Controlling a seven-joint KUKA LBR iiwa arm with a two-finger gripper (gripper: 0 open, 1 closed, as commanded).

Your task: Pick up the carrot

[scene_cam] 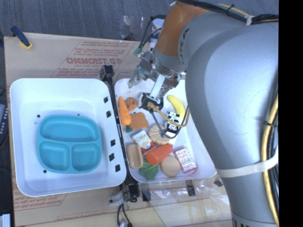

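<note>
I am hovering the gripper (138, 81) over the right bin's (199, 150) far end, probably lining up on the carrot (124, 111) lying along its left wall, though I cannot tell whether it is open or closed.

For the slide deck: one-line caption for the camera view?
Tool hovers over the right bin at its far end; carrot lies along that bin's left wall.
</note>
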